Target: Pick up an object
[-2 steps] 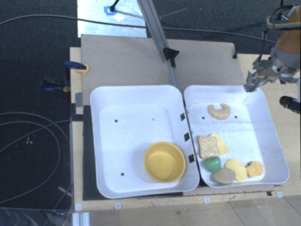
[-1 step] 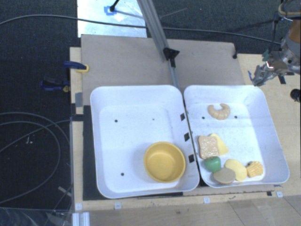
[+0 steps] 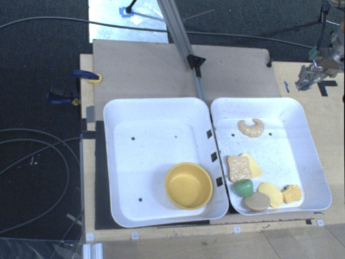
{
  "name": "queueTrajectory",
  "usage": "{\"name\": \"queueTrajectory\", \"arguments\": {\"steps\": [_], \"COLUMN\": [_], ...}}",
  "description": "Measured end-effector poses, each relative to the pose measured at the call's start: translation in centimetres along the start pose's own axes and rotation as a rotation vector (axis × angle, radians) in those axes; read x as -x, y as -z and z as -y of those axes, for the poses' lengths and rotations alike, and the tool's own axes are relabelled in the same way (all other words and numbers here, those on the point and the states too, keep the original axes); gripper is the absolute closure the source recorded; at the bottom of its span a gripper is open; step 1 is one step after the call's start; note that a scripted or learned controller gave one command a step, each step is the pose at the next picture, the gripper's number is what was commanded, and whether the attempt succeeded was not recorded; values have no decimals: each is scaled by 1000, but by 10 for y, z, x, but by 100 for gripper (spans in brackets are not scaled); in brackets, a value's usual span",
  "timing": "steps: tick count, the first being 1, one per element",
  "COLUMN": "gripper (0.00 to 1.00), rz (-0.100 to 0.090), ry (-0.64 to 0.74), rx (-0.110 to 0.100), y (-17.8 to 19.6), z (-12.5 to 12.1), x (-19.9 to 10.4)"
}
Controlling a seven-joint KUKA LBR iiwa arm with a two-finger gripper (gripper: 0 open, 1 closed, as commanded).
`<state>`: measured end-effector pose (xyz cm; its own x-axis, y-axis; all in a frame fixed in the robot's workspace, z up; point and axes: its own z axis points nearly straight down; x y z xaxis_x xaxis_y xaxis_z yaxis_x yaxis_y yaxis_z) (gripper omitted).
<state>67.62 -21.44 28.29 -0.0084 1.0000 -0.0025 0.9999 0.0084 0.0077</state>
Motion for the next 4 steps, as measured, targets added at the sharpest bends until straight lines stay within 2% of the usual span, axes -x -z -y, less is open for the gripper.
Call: {"name": "queueTrajectory", "arguments": {"steps": [1, 2, 3, 4], "gripper": [100, 100, 100, 100], "rz": [-4, -4, -4, -4], "ry": [1, 1, 1, 1], "rx": [-7, -7, -8, -8], "y": [-15, -10, -15, -19], "z": [19, 38, 71, 85], "x": [-52, -100, -152, -195]}}
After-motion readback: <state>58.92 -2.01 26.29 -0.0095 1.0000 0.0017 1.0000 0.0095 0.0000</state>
